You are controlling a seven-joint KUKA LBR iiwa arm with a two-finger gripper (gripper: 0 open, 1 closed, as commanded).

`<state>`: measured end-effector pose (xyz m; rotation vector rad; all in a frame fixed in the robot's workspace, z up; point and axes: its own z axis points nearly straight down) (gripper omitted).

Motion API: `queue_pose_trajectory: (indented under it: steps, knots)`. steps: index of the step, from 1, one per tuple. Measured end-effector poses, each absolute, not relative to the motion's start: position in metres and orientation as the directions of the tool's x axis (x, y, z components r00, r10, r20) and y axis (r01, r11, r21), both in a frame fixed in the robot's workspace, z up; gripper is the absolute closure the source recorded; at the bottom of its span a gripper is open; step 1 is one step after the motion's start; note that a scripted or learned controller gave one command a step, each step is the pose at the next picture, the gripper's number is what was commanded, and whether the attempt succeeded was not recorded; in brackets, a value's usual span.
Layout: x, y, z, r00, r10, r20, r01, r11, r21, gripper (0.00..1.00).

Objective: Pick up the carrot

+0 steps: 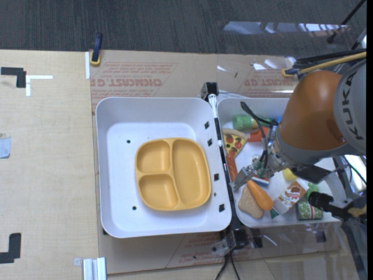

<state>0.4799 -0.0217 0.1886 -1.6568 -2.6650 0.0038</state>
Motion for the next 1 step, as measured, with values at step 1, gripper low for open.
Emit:
queue_pose_trajectory:
  steps: [1]
  knots:
    - [0.4799, -0.0217, 0.1886, -0.443, 0.897, 0.002, 0.897, 0.443, -0.004, 0.0]
